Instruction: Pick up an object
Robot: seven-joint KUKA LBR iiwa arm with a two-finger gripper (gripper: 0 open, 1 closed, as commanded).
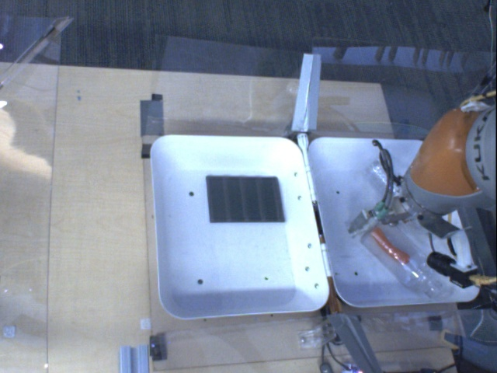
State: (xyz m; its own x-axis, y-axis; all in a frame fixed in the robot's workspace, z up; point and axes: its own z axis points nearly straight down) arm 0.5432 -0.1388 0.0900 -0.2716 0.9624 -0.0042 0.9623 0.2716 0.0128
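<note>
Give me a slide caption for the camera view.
KUKA arm lowers its gripper over an orange-red object in the right bin; left bin alongside.

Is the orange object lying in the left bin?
No, the orange object lies in the right bin, beside the gripper.

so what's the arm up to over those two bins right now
The grey and orange arm reaches in from the right over the right bin, its gripper low beside a reddish-orange object lying on the bin floor. A clear plastic item lies next to it. The left bin has a dark grated panel in its floor. Nothing looks lifted yet.
</note>
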